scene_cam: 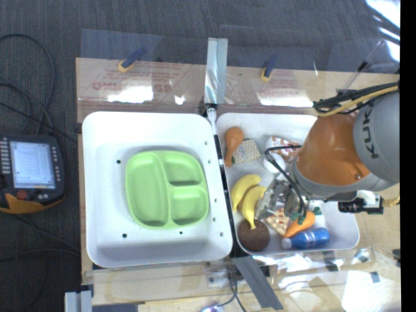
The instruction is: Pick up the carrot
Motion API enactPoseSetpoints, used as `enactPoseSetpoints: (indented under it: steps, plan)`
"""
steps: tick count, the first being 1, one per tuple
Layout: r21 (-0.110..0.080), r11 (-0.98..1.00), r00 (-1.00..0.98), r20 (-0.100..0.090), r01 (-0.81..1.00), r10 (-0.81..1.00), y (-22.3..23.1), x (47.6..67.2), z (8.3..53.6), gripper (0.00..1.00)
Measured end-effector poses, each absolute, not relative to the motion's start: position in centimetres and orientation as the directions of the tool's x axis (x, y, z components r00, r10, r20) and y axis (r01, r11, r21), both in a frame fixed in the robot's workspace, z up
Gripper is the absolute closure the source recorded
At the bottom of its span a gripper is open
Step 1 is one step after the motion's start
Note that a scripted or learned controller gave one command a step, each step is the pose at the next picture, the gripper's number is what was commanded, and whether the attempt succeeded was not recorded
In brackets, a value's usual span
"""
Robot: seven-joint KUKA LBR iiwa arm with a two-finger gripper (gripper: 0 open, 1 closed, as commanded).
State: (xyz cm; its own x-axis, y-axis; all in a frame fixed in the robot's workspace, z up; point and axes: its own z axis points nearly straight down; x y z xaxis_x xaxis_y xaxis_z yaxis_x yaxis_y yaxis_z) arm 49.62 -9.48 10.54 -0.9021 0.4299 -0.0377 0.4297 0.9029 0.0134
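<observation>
Camera view: right bin (286, 117) holds carrot (301, 225), bananas (248, 195); left bin (97, 174) green tray (167, 188).

The carrot (300, 226), a short orange piece tapering toward its lower-left end, lies tilted in the lower right part of the right bin (348, 236), its thicker end pointing up and to the right. It rests just above a blue bottle (309, 239), apparently touching it, with a patterned packet (278, 223) on its left and a dark brown round item (254, 235) farther left. Its upper edge is partly covered by the gripper (283, 200), so its full length cannot be seen, and whether it lies flat on the bin floor cannot be told.
</observation>
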Motion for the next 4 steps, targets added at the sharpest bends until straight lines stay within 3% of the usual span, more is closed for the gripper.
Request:
enactPoseSetpoints:
  steps: [1,3,4]
  plan:
    - [-0.001,0.961,-0.961,-0.010,0.276,0.276,-15.2,50.7,21.7,1.00]
    - [0.000,0.962,-0.962,-0.009,0.273,0.273,-15.0,50.9,23.2,1.00]
    - [-0.003,0.979,-0.979,-0.005,0.205,0.205,-21.6,48.4,25.7,1.00]
